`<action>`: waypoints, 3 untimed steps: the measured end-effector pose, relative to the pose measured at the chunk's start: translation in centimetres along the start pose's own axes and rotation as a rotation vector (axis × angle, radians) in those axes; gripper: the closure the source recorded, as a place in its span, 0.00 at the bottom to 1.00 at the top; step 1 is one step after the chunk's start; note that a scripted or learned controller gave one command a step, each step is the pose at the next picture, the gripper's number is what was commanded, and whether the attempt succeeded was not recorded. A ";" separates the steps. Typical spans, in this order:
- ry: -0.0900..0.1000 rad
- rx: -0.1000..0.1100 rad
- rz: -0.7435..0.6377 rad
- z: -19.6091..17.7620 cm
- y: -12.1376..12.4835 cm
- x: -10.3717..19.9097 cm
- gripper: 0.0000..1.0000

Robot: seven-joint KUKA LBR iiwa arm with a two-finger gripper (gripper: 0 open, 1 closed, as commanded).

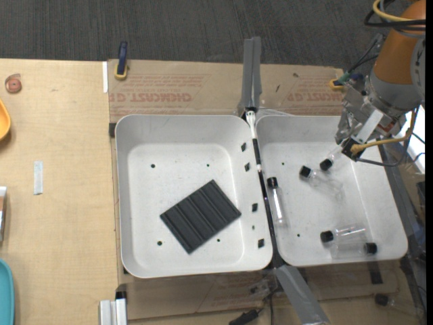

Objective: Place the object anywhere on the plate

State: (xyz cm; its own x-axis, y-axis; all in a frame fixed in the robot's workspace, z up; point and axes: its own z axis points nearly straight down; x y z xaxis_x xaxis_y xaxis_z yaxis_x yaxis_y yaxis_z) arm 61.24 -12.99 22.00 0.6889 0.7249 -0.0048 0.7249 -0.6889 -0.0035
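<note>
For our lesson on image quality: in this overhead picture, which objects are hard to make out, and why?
Camera view: the clear vials in the right bin nearly vanish against its white floor, so their black caps give them away; the dark ridged plate in the left bin stands out sharply; the pincer looks slightly soft and cluttered by cables.

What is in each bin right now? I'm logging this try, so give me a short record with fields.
left bin: dark ribbed plate, lying flat, turned at an angle
right bin: several small clear vials with black caps, scattered; one long vial by the left wall
arm: claw over the right bin's upper right part
plate load: nothing on it yet
</note>
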 end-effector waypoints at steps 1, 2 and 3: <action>0.001 0.000 0.163 -1.9 -10.7 3.9 1.00; 0.000 -0.001 0.024 -3.8 -16.3 6.9 1.00; -0.001 -0.001 -0.073 -2.3 -23.6 8.9 1.00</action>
State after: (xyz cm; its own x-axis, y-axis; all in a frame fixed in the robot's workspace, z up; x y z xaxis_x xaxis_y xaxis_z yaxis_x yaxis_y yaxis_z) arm 50.26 9.75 24.29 0.6340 0.7733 -0.0052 0.7733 -0.6340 -0.0030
